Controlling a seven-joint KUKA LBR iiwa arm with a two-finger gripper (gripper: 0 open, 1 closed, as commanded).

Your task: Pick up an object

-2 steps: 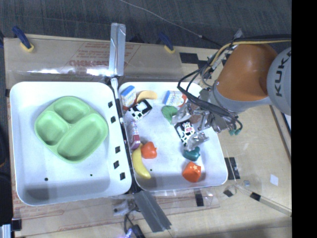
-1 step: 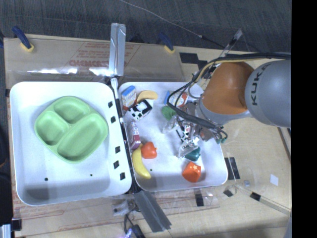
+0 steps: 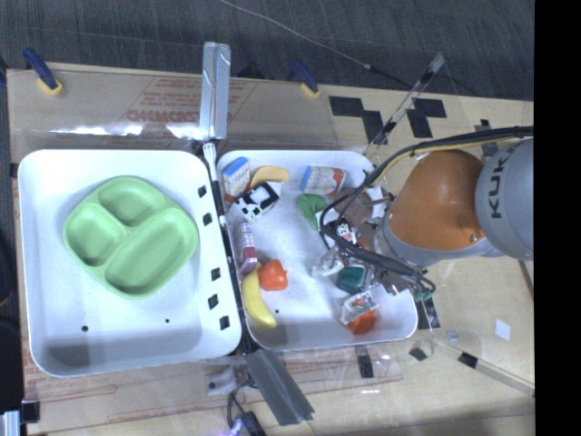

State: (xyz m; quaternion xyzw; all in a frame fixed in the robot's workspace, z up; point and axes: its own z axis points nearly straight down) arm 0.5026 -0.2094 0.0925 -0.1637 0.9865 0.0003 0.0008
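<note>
The right bin [image 3: 304, 339] holds several small objects. A yellow banana [image 3: 258, 303] and a red-orange tomato [image 3: 272, 275] lie at its front left. A teal object [image 3: 352, 279] and a red item in clear wrap [image 3: 360, 314] sit at the front right. Further back are a green piece [image 3: 311, 209], a labelled packet [image 3: 322, 180], a black-and-white die [image 3: 257, 202], a small banana [image 3: 270, 174] and a blue-and-white cup [image 3: 236, 172]. My gripper [image 3: 349, 258] is low in the bin's right half, just above the teal object and mostly hidden under the orange band [image 3: 436, 203].
The left bin [image 3: 54, 334] carries a green divided plate [image 3: 132, 234]. A pinkish tube [image 3: 246, 243] lies along the right bin's left wall. Black cables [image 3: 399, 157] loop over the right bin's back right corner. A metal divider [image 3: 216, 89] stands between the bins at the back.
</note>
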